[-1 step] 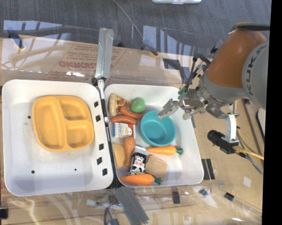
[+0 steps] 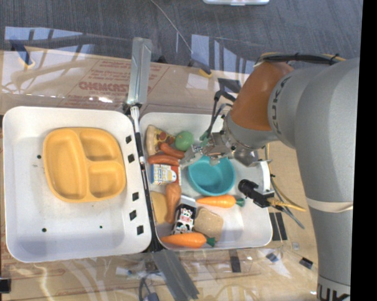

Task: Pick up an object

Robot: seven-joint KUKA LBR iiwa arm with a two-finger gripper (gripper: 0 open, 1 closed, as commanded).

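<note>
"KUKA" lettering marks the arm (image 2: 314,121). In the right bin (image 2: 259,234) lie a carrot (image 2: 184,240), a small cow-print carton (image 2: 184,219) and a blue bowl (image 2: 210,176); the gripper (image 2: 215,148) hangs over the bowl's far rim, its grasp impossible to tell. Red "CHEMCAST" print runs beyond.

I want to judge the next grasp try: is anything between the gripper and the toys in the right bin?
Nothing visible. The gripper hangs over the right bin, right above the blue bowl's far rim, with the green ball just beside it. The toys lie packed close, so neighbours may crowd any pick.
</note>
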